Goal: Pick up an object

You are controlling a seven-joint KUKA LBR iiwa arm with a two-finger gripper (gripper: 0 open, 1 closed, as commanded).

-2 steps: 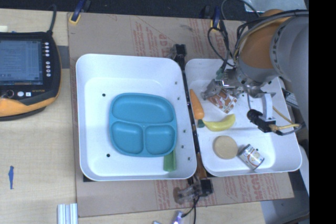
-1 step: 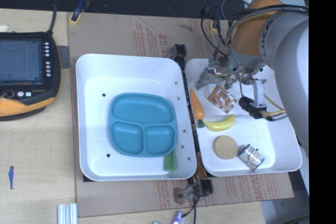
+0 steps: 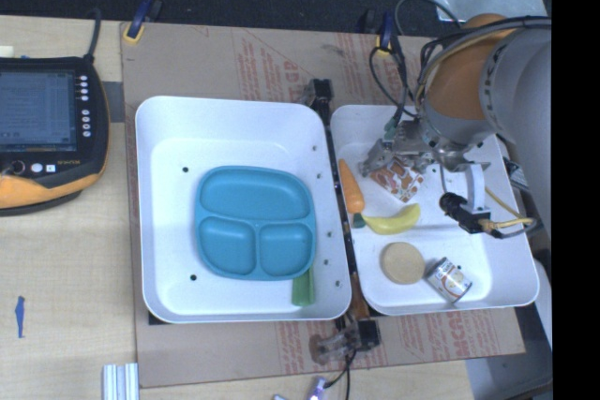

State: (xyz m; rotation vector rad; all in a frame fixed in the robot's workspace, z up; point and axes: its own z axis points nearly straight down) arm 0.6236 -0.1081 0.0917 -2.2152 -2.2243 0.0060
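The gripper [image 3: 394, 155] hangs over the right bin [image 3: 511, 290]; a red-and-white packet [image 3: 403, 183] lies just at its five o'clock. Whether its grip is spread cannot be told.

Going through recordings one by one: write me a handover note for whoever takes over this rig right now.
Gripper: low in the right white bin, over the red-and-white patterned packet; whether it has a hold cannot be told.
Right bin also holds an orange carrot, a yellow banana, a tan round disc and a small silver can.
Left white bin: a blue divided plate and a green piece.
Done: nothing visibly lifted.
Left: the pick itself.
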